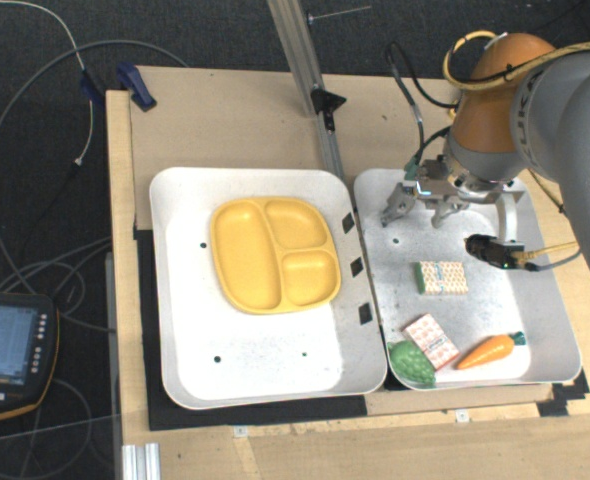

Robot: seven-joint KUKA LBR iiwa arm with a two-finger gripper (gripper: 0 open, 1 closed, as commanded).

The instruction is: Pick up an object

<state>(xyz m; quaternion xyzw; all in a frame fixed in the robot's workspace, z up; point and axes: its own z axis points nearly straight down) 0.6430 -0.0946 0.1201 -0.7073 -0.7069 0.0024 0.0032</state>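
Hovering at the upper right of the frame, the gripper (422, 206) spreads its jaws wide and holds nothing; the carrot (487, 351) lies lower right, against the right bin (395, 258) wall, which could block a finger

No legible text; print on small red-white packet (431, 339) too small to read.
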